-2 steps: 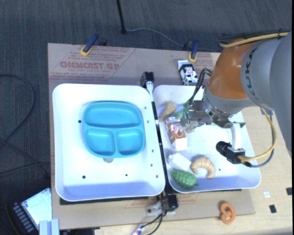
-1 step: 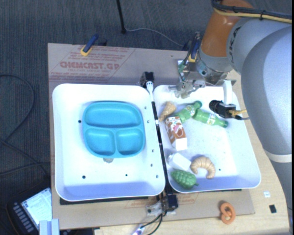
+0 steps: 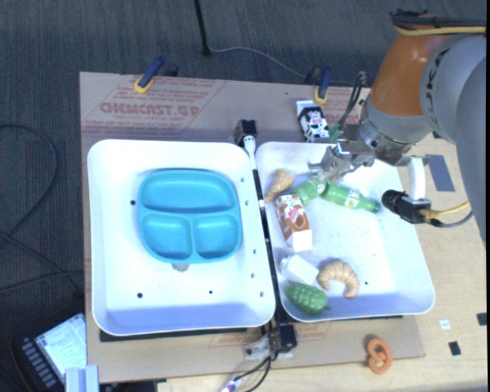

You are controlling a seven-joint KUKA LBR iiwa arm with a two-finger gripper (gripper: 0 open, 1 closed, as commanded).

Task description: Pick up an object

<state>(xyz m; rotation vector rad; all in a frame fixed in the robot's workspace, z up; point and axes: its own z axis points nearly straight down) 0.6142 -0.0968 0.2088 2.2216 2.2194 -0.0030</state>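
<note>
Nearest the camera, a small orange pretzel-shaped piece (image 3: 379, 354) lies on the bench board (image 3: 147, 109), outside the bins. In the right bin (image 3: 408, 288), front edge: a green knobbly item (image 3: 307, 297), with a tan croissant (image 3: 340, 276) just beside it to the right and a small white block (image 3: 298, 266) just behind. Mid-bin: a red-and-white carton (image 3: 294, 221), lying flat near the divider. Behind it, a green bottle (image 3: 340, 195) lies on its side, and a tan cone-like piece (image 3: 279, 183) sits near the far left corner. The left bin (image 3: 114, 300) holds a blue sectioned tray (image 3: 189, 215).

The gripper (image 3: 336, 158) hangs over the far part of the right bin, just above the green bottle's neck end. Jaw state: cannot tell; contact with the bottle also unclear. Blue-and-yellow clamps (image 3: 150, 73) pin the board's far edge.
</note>
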